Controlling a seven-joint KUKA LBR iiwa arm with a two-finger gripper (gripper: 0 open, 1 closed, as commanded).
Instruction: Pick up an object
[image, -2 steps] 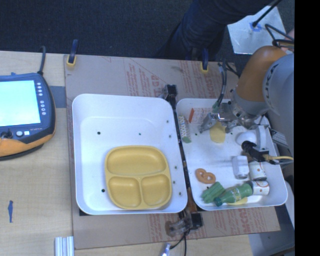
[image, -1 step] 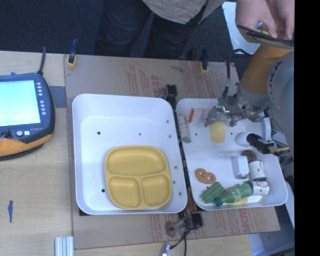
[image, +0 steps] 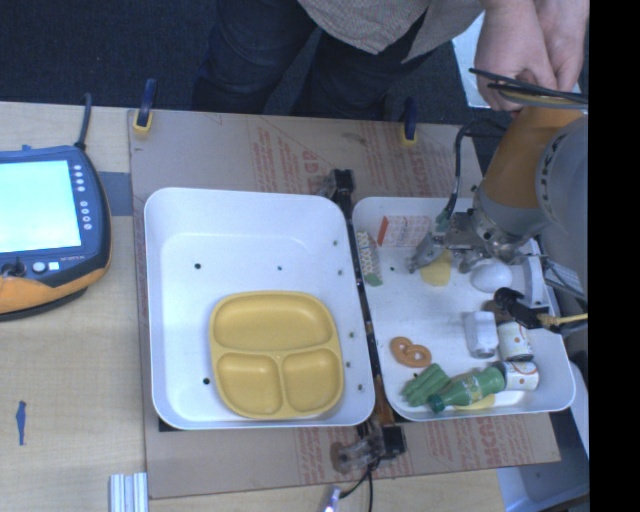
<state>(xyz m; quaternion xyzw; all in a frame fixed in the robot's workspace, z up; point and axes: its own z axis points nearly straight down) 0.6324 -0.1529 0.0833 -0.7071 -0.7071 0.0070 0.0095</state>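
One fixed camera looks down aslant on both bins (image: 160, 300)

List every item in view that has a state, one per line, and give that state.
tool: low in the right bin, over a small yellow piece
yellow divided tray: flat in the left bin, nothing in its compartments
green bottle: lying on its side
pretzel: flat on the right bin's floor
white egg: resting beside the tool
handheld screen: lit
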